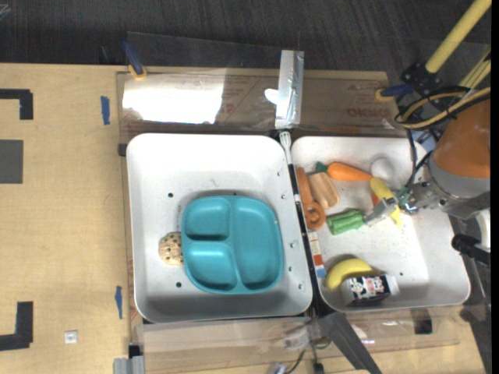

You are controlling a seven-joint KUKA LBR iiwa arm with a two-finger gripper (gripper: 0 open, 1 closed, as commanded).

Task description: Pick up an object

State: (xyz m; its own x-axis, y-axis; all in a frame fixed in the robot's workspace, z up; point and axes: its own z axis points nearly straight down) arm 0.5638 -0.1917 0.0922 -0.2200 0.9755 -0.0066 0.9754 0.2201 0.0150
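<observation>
**Camera view: arm over right bin, near green piece**

Camera view from above, quick notes. I have the grey arm with its orange band reaching in from the right over the right shallow white bin. Its gripper sits low in the bin's middle, just beside a green cylinder-shaped toy piece. I cannot tell how the jaws stand; metal parts and a yellow toy piece overlap there, and I see nothing clearly clamped.

Other contents of the right bin: an orange toy carrot near the back wall, a tan bread-like block just left of centre, an orange curved piece along the left wall, a yellow toy banana toward the front, touching a small black-and-white patterned can lying on its side.

Left shallow white bin holds a teal plastic divided plate with three compartments, roughly centred. A round speckled cookie lies just at the plate's left edge.

Both bins rest on a cardboard-covered worktop.
</observation>
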